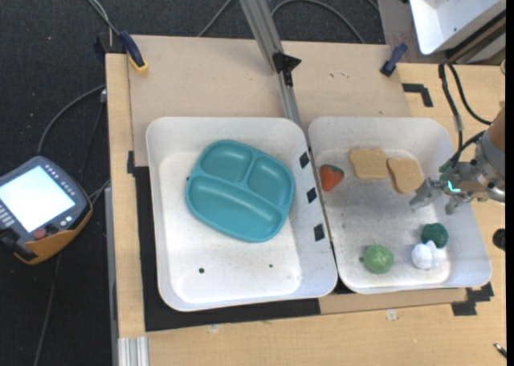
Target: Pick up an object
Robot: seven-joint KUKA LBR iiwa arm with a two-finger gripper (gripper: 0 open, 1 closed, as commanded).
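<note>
The right bin (353,276) holds two tan bread slices (369,164) (405,173) near its back. A red strawberry (331,176) lies at its left wall. A green ball (377,258), a dark green piece (434,234) and a white piece (426,257) sit near the front. My gripper (440,193) hangs over the right side of this bin, just right of the second bread slice and above the dark green piece. Its fingers (421,197) are spread apart with nothing between them.
The left bin (177,276) carries a teal divided plate (240,189). A metal pole (257,11) slants down to the gap between the bins. A tablet (36,208) lies on the floor at the left. Blue clamps (132,51) (393,58) grip the bench's back edge.
</note>
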